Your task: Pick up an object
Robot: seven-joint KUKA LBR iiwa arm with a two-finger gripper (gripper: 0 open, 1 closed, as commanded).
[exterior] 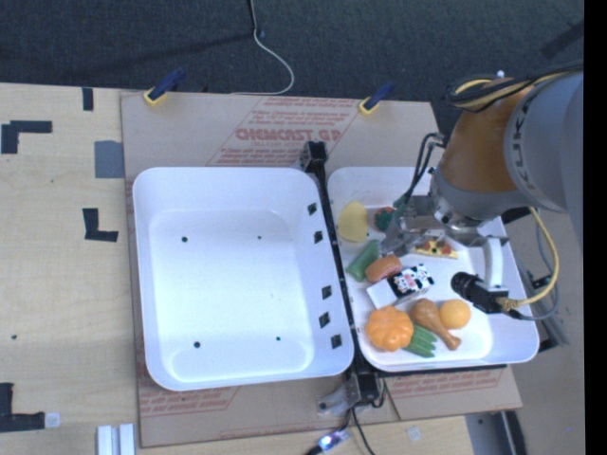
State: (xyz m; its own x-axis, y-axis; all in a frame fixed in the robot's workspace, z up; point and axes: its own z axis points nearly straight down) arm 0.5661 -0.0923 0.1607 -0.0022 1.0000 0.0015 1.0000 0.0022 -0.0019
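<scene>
The right bin [512, 347] holds several toy foods. A pale yellow piece [353, 221] lies near the divider, with a green piece [361, 261] and a brown bun-like piece [383, 267] below it. A black-and-white item [410, 281] sits on a white card. Toward the front lie an orange pumpkin [389, 328], a chicken drumstick [434, 319] and a small orange ball [456, 314]. My gripper [403, 238] hangs low over the middle of this bin, just above the bun and beside a small teal piece [383, 219]. A red-and-yellow piece [436, 248] lies just right of it.
The left bin [228, 273] stands next to the right one, a black divider [324, 245] between them. Both rest on a cardboard sheet [275, 131] held by yellow-and-blue clamps. The arm's grey and orange body [503, 150] covers the right bin's far right part.
</scene>
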